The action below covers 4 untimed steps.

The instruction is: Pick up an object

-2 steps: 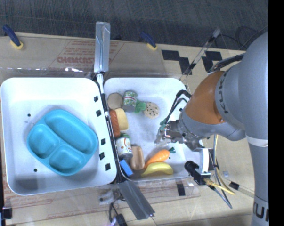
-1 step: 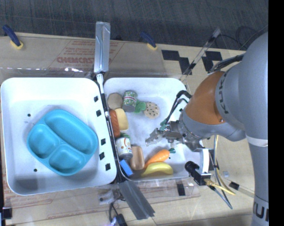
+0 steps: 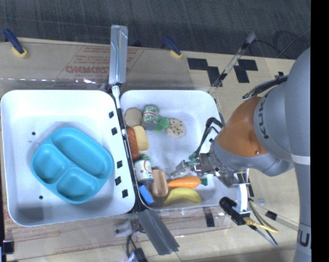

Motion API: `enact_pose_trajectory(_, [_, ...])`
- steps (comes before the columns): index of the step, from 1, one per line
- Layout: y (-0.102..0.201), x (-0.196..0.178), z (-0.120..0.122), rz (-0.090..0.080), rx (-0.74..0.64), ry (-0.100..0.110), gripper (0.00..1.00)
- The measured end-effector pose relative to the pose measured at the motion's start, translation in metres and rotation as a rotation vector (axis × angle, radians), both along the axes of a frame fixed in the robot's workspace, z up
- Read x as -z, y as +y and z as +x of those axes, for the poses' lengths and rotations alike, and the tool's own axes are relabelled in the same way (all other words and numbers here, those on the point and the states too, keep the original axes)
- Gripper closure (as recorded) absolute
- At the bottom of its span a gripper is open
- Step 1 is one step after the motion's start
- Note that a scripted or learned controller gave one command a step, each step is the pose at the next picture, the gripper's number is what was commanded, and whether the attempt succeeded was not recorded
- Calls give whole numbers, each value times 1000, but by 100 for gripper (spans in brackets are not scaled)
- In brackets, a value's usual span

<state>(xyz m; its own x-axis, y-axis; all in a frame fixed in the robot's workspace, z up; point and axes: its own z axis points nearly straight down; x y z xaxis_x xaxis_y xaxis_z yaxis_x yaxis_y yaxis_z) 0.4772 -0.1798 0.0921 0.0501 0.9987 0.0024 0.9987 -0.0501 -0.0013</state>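
Camera view, single entry: gripper low in the right bin, at its near right part, fingers pointing left toward the toy pile. Whether the fingers stand wide or narrow cannot be told; they are small and blurred against the bin floor, and nothing is seen between them.

Nearest item: carrot, orange, lying flat just below the fingers, close or touching, which cannot be told. Beside it toward the near wall: banana, yellow. Left of these: a brown wooden piece, a blue block and a small can along the divider. Farther back: cookie, a green-and-white item, a bread-like piece.

Left bin: blue divided tray, well apart from the arm.

Handling note, as judgement: the carrot is the likeliest target. The fingers should straddle its narrow width, across the long axis, descend fully to the floor, then close before lifting. The banana alongside may be nudged or caught.
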Motion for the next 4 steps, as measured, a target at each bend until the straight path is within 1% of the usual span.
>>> enact_pose_trajectory(1, [0, -11, 2, -1, -4, -2, 100])
enact_pose_trajectory(2, [-24, -1, 0, 0, -343, -1, 100])
enact_pose_trajectory(4, [-23, -21, 2, 0, -353, -2, 100])
